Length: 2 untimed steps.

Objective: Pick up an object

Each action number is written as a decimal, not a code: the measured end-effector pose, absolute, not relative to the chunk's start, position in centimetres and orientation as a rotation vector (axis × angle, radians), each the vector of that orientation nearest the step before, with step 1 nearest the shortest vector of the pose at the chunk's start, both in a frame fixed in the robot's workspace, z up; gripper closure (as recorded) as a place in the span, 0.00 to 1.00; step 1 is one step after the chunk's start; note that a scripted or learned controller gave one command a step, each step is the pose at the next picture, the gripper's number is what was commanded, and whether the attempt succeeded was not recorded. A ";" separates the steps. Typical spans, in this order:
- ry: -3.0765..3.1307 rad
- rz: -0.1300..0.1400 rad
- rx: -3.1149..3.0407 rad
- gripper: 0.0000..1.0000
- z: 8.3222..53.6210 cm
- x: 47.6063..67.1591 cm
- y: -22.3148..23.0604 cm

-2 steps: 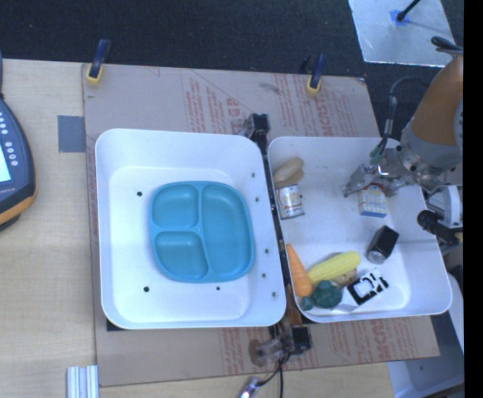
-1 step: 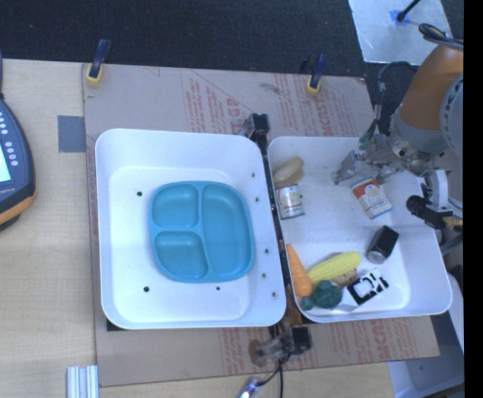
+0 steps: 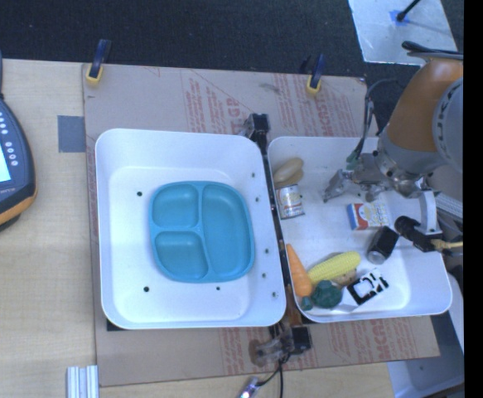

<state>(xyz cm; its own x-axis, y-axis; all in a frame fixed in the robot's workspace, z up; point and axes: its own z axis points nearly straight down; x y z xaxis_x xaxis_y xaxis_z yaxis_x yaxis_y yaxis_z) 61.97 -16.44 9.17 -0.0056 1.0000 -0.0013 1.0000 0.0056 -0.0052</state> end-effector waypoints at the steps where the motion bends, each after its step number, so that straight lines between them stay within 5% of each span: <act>1: -2.223 0.002 -2.218 0.00 9.2 63.4 -18.5; 2: -2.224 0.007 -2.213 0.00 9.2 56.4 -15.4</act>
